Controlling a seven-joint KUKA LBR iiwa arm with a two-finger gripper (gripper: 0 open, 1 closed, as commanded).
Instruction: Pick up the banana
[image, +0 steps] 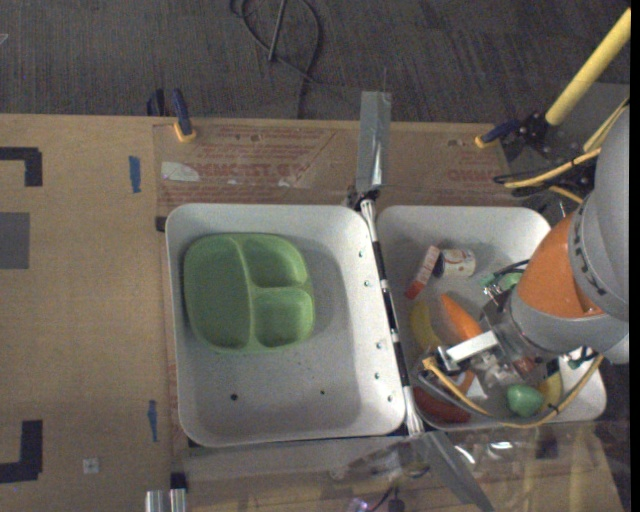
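The claw (488, 372) hangs low over the clutter in the right bin (520, 222), at the lower right of the frame. Whether it is released or clenched, I cannot tell. The banana (421, 326) lies near that bin's left wall, just beside an orange thing (458, 318). A green plate (248, 290) sits in the left bin (300, 410).

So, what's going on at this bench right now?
A grey and orange robot arm reaches in from the right, with its tool low over the crowded right bin. A yellow thing that looks like the banana lies near that bin's left wall, beside an orange piece, not yet picked up. The left bin holds a green divided plate.
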